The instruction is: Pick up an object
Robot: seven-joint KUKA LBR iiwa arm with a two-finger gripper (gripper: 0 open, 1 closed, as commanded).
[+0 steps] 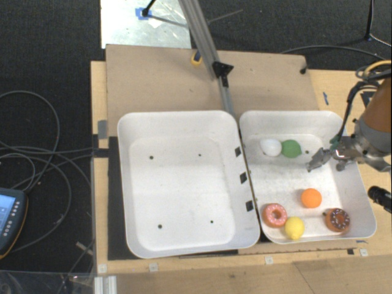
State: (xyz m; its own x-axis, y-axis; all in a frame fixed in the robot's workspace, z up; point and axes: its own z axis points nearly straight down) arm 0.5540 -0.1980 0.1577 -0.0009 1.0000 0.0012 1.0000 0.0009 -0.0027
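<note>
i see my arm [375, 124] coming in from three o'clock, wrist bent low. my gripper [327, 162] points toward nine o'clock, its fingers [316, 162] spread apart, holding nothing.

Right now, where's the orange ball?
The orange ball lies in the right bin, toward its front, between the pink donut and the chocolate donut, just behind the lemon.

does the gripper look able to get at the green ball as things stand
Probably yes. The gripper hangs over the right bin, just right of the green ball, with bare bin floor between them. The white ball touching the green one's far side might crowd a finger.
</note>
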